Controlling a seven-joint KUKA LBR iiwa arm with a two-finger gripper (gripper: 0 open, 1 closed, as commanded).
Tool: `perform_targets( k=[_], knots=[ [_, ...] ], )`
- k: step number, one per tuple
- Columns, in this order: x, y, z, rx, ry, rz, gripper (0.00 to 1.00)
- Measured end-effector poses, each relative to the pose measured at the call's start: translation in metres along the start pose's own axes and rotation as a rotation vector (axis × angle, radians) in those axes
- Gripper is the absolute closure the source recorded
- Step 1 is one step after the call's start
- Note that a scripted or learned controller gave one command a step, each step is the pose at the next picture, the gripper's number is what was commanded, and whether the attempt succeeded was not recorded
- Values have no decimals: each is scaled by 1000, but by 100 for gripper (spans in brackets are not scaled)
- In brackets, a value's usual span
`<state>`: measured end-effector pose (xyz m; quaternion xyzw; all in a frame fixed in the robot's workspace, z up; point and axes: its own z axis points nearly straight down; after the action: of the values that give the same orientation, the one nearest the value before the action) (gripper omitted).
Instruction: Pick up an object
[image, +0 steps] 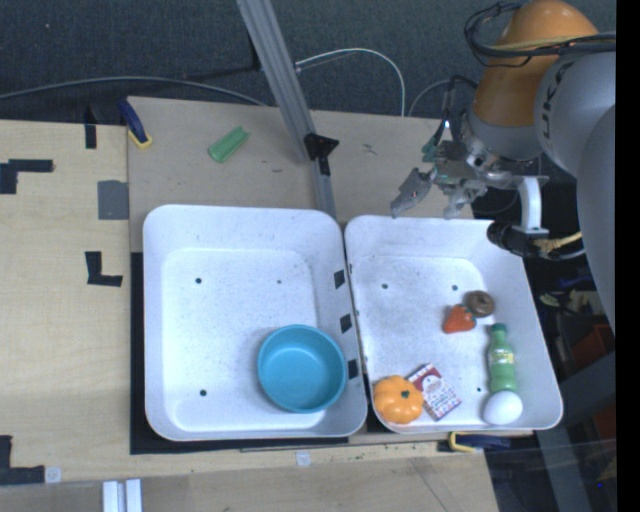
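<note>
Above right bin's (520, 300) rim, metal tool (432, 196) splayed, holding nothing.

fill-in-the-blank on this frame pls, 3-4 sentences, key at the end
1. The blue bowl sits in the ____ bin.
2. The right bin holds an orange pumpkin, a green bottle and a white ____.
3. The gripper hangs over the right bin's ____ rim, with nothing between its fingers.
4. The green block lies on the ____, outside both bins.

Missing words: left; egg; far; bench
</note>
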<state>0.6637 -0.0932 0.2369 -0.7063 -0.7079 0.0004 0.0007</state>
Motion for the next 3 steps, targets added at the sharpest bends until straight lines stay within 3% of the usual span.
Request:
perform_targets(
  k=[1, 3],
  knots=[
    [0, 0, 0, 0, 0, 0, 0],
    [-2, -13, 96, 5, -2, 1, 0]
  ],
)
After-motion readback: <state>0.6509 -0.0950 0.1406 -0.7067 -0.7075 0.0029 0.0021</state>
